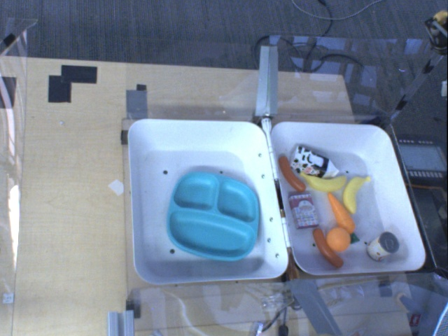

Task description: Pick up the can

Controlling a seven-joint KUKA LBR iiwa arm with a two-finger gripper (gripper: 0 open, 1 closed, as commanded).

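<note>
Located the can [383,246] tipped on its side in the near right corner of the right bin [392,145], close to the wall and a little apart from the orange [338,239]. Cannot tell the gripper's opening or load. Should expect roll-away under a closing grasp, or a wall strike from the tight corner.

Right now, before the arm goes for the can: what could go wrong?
1. The can lies on its side in the right bin's near corner; the walls may block the fingers.
2. Being round, it could roll away on contact.
3. The orange and carrot lie close by; a descent off towards them might nudge them.
</note>
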